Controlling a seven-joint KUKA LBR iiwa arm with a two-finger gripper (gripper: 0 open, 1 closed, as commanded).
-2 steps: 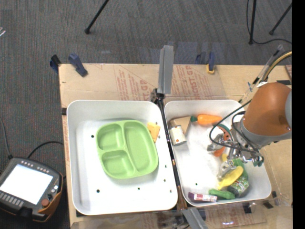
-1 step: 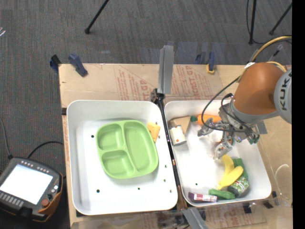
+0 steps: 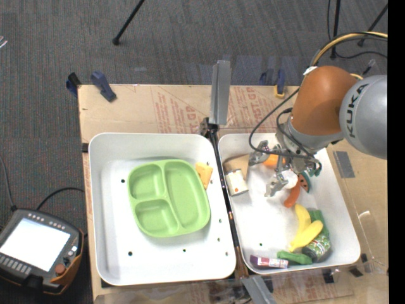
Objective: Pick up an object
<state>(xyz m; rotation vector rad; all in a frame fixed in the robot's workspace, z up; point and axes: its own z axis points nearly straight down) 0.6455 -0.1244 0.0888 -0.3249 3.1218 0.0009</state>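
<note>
The arm comes in from the right, its orange band bulging over the right bin, and the gripper hangs low over that bin's far half. The fingers are spread, metal tips pointing down and a little left, with nothing between them that can be made out.

Just right of the fingertips lies an orange carrot-shaped piece, slanting toward the near side, touching or nearly touching the gripper; it cannot be told which. A second orange bit peeks out on the far side under the wrist. To the left of the gripper, near the bin's left wall, sits a small white block with a tan wedge just beyond it.

Down in the near right corner of the same bin there is a cluster: a yellow banana lying at a slant, a green item pressed against it, and a small purple-and-white tube flat along the near wall.

Over in the left bin, a green divided plate with three compartments rests roughly in the middle, tilted a touch in the view. A yellow wedge sits at its far right edge, close to the divider between the bins.

On the floor at the near left sits a teach pendant with a pale screen, its cable curling away.
</note>
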